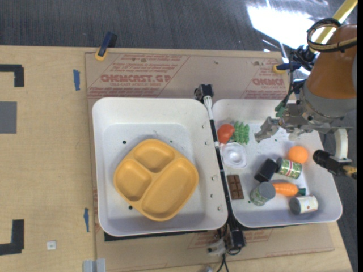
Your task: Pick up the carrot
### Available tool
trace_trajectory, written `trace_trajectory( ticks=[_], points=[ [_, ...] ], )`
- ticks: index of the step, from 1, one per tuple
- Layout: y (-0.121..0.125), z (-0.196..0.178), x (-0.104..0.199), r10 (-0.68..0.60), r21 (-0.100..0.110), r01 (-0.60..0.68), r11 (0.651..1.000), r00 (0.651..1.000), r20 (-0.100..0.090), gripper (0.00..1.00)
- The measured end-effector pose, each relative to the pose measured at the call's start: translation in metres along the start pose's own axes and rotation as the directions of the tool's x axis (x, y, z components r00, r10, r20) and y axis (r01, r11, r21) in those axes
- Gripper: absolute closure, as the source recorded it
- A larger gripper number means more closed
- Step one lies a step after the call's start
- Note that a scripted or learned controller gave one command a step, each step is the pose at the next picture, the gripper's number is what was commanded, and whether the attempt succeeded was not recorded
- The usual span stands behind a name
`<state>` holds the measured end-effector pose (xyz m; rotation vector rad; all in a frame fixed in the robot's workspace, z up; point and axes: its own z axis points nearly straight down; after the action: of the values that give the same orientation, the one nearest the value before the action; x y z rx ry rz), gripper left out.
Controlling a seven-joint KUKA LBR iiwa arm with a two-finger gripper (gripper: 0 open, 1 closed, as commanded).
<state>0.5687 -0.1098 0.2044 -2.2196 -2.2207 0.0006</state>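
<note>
The carrot (285, 189) lies in the right bin (329, 211), near its front, between a grey can (262, 193) and a white cylinder (304, 204) (a green-labelled can (290, 168) sits just behind it). The gripper (279, 128) hangs over the bin's rear half, well apart from the carrot; its fingers (265, 132) look spread and hold nothing. A yellow plate (156, 178) fills the left bin (108, 152).

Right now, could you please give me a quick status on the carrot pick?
Gripper above the right bin, nothing in it. Carrot lying untouched among other items. Green can and grey can crowd it.
</note>
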Motion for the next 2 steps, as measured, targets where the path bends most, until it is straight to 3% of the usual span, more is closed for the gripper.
trace_trajectory(
  ticks=[1,2],
  points=[
    [-0.007,0.052,-0.049,-0.301,0.0,0.301,0.954,0.954,0.0,0.0],
    [-0.008,0.098,-0.087,-0.458,-0.015,0.459,0.889,0.889,0.009,0.0]
  ],
)
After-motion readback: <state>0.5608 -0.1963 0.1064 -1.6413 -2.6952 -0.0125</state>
